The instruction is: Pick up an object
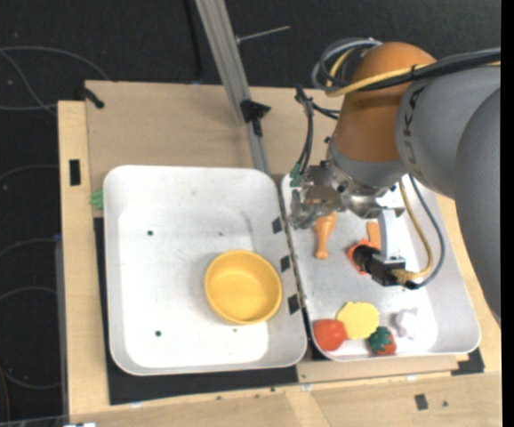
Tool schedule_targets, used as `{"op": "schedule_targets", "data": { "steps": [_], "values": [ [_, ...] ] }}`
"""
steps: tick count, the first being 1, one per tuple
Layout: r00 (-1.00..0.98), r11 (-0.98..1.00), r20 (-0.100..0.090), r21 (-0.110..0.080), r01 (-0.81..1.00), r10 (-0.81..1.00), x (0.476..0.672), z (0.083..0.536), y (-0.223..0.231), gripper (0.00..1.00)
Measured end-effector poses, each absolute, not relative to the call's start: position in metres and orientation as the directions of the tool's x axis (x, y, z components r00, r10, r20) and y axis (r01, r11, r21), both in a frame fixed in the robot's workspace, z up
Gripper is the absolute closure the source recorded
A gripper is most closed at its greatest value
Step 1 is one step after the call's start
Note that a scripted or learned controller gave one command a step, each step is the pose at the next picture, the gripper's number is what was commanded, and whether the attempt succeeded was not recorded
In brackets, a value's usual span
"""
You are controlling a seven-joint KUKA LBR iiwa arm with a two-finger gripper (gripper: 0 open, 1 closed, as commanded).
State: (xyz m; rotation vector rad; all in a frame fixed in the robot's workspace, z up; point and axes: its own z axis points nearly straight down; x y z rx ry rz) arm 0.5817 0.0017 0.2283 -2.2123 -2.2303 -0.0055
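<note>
Right of centre, the gripper (315,205) hangs over the right bin (457,323), an orange carrot-like piece (325,236) just below it; grip state unclear.

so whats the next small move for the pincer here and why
Probably a short straight lift, to check the grasp. The pincer sits low at the top left of the right bin, and the orange carrot-shaped toy hangs tilted right beneath it, its top seemingly at the fingertips. Whether it is truly gripped is unclear; rising a little would show.
</note>
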Motion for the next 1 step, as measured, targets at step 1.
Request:
{"op": "schedule_targets", "data": {
  "steps": [1],
  "values": [
    [-0.007,0.007,0.002,0.002,1.000,1.000,0.5963,0.2436,0.0543,1.00]
  ]
}}
